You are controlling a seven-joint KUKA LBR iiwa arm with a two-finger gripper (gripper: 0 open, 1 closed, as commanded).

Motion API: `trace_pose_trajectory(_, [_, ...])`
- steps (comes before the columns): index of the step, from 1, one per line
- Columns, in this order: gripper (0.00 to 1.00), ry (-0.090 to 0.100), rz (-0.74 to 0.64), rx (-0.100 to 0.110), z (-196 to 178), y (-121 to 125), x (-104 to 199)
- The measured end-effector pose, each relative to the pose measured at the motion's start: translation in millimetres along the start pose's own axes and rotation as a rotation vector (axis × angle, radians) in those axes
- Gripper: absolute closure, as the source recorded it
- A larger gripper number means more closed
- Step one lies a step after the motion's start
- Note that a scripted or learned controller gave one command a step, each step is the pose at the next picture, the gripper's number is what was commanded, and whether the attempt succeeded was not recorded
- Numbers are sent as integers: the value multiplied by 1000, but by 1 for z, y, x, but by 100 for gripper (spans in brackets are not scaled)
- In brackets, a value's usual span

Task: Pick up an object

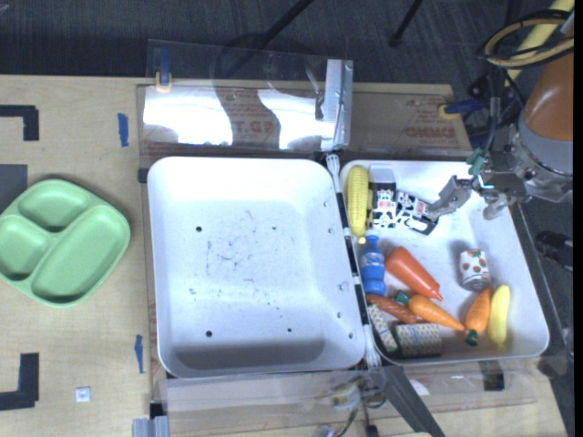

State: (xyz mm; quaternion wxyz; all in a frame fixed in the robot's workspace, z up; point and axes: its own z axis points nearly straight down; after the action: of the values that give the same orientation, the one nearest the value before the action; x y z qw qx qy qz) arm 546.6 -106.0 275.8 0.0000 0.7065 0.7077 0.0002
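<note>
I see my gripper [455,192] hovering over the right bin [524,271], near the black-and-white box [401,209]; I cannot tell the state of its jaws.

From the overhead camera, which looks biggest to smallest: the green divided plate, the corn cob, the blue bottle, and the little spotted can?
1. Green divided plate, by far the largest.
2. Corn cob.
3. Blue bottle and spotted can look too close in size to rank.
</note>
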Motion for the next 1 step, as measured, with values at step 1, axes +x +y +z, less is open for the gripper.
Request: trace_pose_trajectory(1, [0, 0, -78, 0, 88, -60, -31])
